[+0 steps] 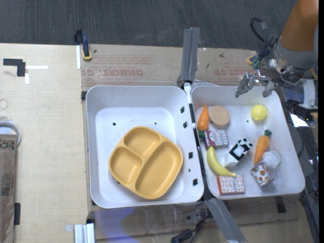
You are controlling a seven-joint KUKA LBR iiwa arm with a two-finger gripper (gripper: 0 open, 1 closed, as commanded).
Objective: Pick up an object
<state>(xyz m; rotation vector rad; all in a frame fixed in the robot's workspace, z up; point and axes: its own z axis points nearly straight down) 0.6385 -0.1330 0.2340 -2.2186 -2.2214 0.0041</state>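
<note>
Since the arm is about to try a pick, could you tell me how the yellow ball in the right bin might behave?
The yellow ball looks round and smooth, so it would probably roll if nudged. It sits apart from other toys, so nothing would stop it.

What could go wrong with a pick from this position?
The gripper hangs over the far rim of the right bin, with nothing seen between its fingers. Going straight down, it might strike the rim. The lemon nearest it is round and could roll away from a closing grip. Further in, the banana, the small cartons and the two carrots lie close together, so a grab there might nudge or catch a neighbour.
</note>
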